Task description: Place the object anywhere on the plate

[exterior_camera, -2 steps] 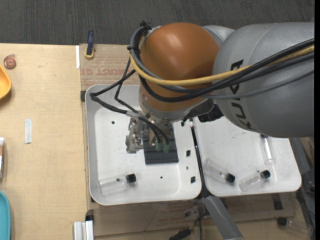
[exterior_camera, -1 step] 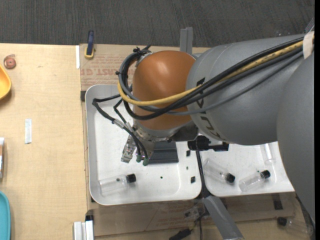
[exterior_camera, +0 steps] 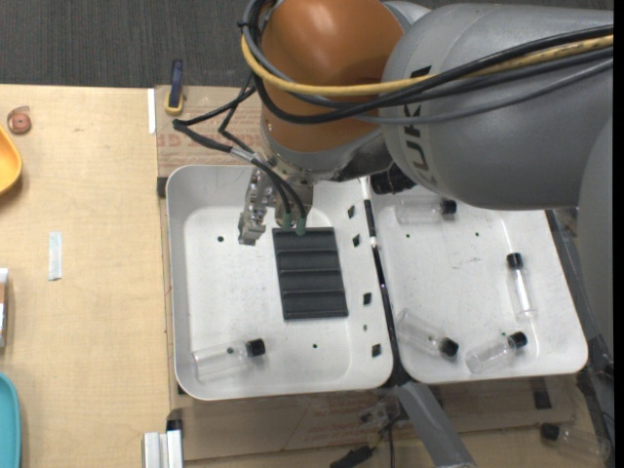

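Observation:
The black ribbed plate [exterior_camera: 313, 274] lies flat in the middle of the left bin [exterior_camera: 191, 291]. My gripper [exterior_camera: 273, 218] hangs just above the plate's far edge, under the orange wrist band, and its tip is partly hidden by cables. A small green bit [exterior_camera: 296, 227] shows at the plate's far edge below the gripper; I cannot tell what it is. A clear tube with a black cap [exterior_camera: 230, 355] lies on its side near the left bin's front left corner, well away from the gripper.
The right bin [exterior_camera: 468, 261] holds several clear black-capped tubes, along its far edge [exterior_camera: 426, 209], its right side [exterior_camera: 520, 283] and its front [exterior_camera: 429, 337]. The big grey arm covers the back right. A wooden bench top [exterior_camera: 88, 261] lies to the left.

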Action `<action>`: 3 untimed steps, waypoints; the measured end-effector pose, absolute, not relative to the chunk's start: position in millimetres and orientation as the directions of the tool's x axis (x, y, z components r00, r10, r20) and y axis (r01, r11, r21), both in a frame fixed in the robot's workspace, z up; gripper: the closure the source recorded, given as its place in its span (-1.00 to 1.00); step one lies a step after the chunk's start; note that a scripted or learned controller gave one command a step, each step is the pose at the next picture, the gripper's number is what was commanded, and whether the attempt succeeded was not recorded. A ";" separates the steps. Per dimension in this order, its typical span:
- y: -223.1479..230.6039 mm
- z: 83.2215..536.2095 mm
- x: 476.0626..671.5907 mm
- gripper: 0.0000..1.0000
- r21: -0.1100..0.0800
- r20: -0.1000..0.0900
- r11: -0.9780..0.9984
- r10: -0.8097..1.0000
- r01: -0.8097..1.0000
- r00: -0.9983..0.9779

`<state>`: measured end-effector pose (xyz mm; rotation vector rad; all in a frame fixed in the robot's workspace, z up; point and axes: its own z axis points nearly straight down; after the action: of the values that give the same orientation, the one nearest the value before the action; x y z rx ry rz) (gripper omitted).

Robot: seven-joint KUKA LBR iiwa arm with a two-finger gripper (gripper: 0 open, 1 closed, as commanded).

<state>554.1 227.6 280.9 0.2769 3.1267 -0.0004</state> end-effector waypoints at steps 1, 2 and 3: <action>227.3 250.3 551.1 1.00 -0.001 0.000 0.983 0.186 0.186 -0.983; 228.4 277.4 494.5 1.00 -0.001 0.000 0.996 0.094 0.094 -0.996; 228.4 329.2 566.9 1.00 0.001 -0.003 0.954 0.301 0.301 -0.954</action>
<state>566.9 228.4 329.2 0.4772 3.1016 0.0002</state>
